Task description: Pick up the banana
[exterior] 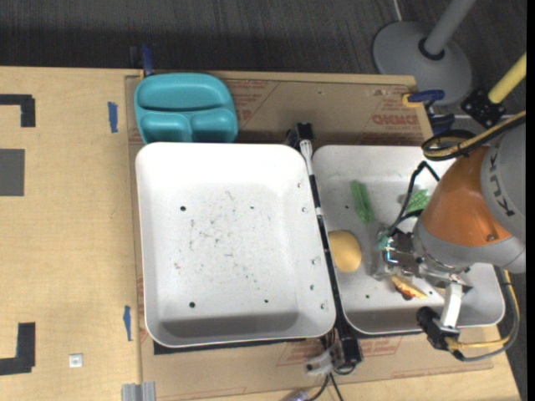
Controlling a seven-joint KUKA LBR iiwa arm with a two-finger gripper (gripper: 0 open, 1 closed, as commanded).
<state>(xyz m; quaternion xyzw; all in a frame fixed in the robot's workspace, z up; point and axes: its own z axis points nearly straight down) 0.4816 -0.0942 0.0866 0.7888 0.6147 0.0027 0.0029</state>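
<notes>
A rounded yellow item [344,251], which may be the banana, lies in the right bin [368,317] against its left wall. Only a short, plump shape of it shows. My gripper [398,261] hangs low over the middle of the right bin, just to the right of the yellow item, with a small gap between them. The grey wrist and orange band [462,210] hide the gripper's tip and much of the bin's right half. Nothing can be seen held.
In the right bin lie a green pod-like piece [362,200], another green piece [416,199] partly under the arm, and a small orange item [407,289] beneath the gripper. The large left bin [159,249] adjoins it. A teal divided tray [185,107] stands behind.
</notes>
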